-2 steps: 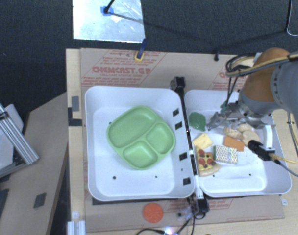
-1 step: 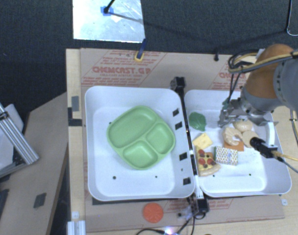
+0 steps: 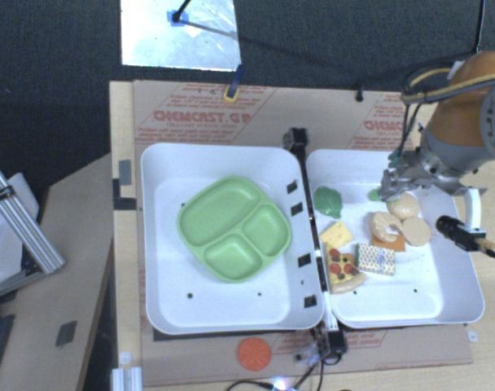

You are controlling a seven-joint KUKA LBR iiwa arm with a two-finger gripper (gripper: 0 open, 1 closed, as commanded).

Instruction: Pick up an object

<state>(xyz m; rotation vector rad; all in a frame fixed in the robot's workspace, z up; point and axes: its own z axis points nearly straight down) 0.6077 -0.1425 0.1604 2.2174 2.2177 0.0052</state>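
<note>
The table carries two white bins. The left bin holds a green plate. The right bin holds the toy food, packed close. The claw hangs low over a pale round bun; I cannot tell how it is set. It might bump the donut or slip off the smooth bun.

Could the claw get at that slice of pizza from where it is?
Probably yes. The pizza lies in the same right bin as the claw, uncovered from above. The cheese and a small packet crowd it, so a clean grab looks tricky.
</note>
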